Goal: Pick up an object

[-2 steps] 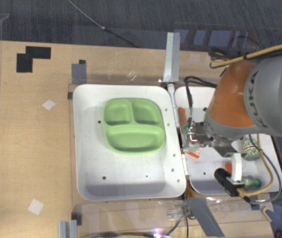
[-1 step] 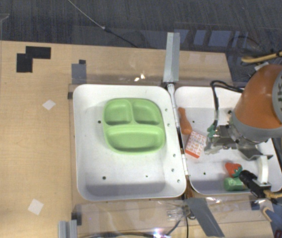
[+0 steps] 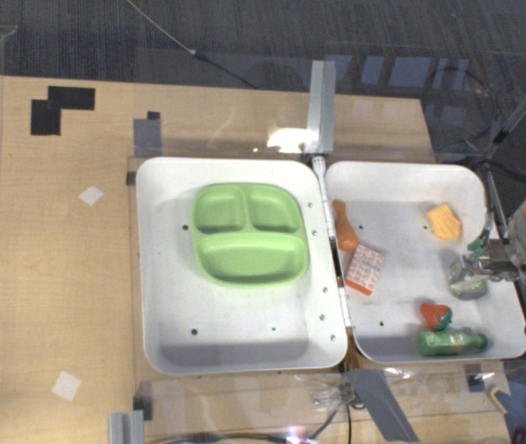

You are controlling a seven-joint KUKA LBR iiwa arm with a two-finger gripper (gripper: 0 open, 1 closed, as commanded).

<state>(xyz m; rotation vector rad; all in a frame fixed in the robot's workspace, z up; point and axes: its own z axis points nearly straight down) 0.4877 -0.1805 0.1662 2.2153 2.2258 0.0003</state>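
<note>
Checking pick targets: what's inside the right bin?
Right bin holds a carrot, patterned card, yellow piece, strawberry and green bottle. The gripper covers whatever lies beneath it.

Left bin (image 3: 165, 340): green divided tray (image 3: 247, 232). Right bin (image 3: 401, 178): orange carrot (image 3: 344, 227) at the left wall, patterned card (image 3: 364, 269) beside it, yellow chunk (image 3: 445, 221), strawberry (image 3: 434, 316), green bottle (image 3: 451, 342) lying flat. Gripper (image 3: 470, 276) at the right edge, low over the bin floor.

Green sectioned plate (image 3: 249, 234); white bins (image 3: 165, 340); green bottle (image 3: 450, 342); yellow-orange wedge (image 3: 445, 222); red-patterned white card (image 3: 364, 269).
</note>
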